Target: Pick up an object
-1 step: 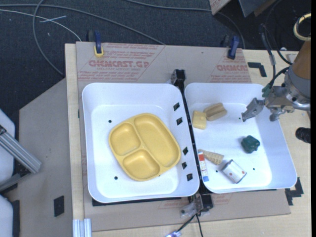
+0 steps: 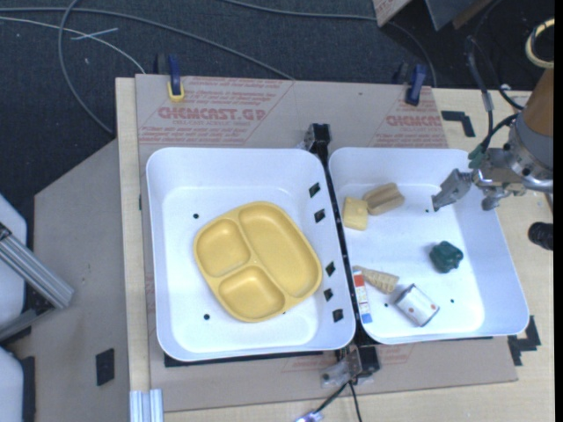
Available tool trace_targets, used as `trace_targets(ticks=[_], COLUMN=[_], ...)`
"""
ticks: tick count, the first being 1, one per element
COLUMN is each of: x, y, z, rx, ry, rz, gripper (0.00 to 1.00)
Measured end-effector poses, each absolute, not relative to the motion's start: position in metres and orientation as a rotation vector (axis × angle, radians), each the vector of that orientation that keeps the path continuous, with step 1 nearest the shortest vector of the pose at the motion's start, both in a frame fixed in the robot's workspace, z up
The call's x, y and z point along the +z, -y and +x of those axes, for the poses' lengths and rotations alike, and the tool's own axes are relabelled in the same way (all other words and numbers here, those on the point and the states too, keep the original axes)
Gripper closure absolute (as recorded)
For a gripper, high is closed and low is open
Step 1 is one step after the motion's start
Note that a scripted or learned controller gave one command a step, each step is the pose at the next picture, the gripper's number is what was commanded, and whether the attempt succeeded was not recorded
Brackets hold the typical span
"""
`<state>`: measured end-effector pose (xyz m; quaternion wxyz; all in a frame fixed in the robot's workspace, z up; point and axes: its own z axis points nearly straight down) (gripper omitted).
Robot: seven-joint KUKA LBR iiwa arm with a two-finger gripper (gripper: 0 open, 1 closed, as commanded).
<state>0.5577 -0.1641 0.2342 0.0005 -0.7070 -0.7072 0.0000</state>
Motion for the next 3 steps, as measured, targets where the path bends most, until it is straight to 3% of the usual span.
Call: trace_targets(ticks=[3], x=[0.082], y=[0.166], z=[0.564], rx=[0.005], ry=[2.216], rz=[-2.216], gripper=[0.00])
